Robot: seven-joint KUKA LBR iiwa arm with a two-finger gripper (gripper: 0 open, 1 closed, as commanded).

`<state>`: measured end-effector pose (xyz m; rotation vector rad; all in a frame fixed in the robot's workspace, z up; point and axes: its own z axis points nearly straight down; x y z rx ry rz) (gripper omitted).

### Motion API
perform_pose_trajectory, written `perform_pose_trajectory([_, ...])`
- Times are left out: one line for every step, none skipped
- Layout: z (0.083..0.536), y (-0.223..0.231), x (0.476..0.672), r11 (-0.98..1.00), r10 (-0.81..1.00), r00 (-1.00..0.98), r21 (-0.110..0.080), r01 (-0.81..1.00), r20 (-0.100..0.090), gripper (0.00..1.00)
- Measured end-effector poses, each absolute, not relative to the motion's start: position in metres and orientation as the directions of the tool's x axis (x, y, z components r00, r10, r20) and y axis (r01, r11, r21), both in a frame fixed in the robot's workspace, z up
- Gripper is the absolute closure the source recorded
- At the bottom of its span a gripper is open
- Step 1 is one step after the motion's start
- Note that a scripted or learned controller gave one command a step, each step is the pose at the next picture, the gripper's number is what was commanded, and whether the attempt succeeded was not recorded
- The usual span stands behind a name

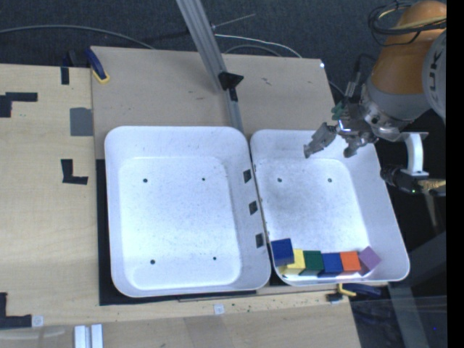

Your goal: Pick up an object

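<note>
Grey metal fingers of the pincer (335,148) are spreading wide apart over the far edge of the right bin (384,216), holding nothing and touching nothing. The arm (406,64), grey with an orange band, is reaching in from the right. Well away from the pincer, a row of small blocks is lying along the right bin's near wall: a blue block (281,250) sitting on a yellow block (295,264), then a green block (312,261), a second blue block (332,262), an orange block (349,261) and a purple block (369,257). The left bin (177,140) is sitting beside it, the two rims touching. Both are resting on a tan wooden worktop (159,85), where a slanted metal rail (203,35) is crossing above.
</note>
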<state>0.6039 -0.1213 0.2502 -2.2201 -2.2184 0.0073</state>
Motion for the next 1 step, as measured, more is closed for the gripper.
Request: perform_pose_trajectory([0.237, -0.1235, 0.5784, 0.0, 1.0, 0.0, -0.004, 1.0, -0.001, 0.0])
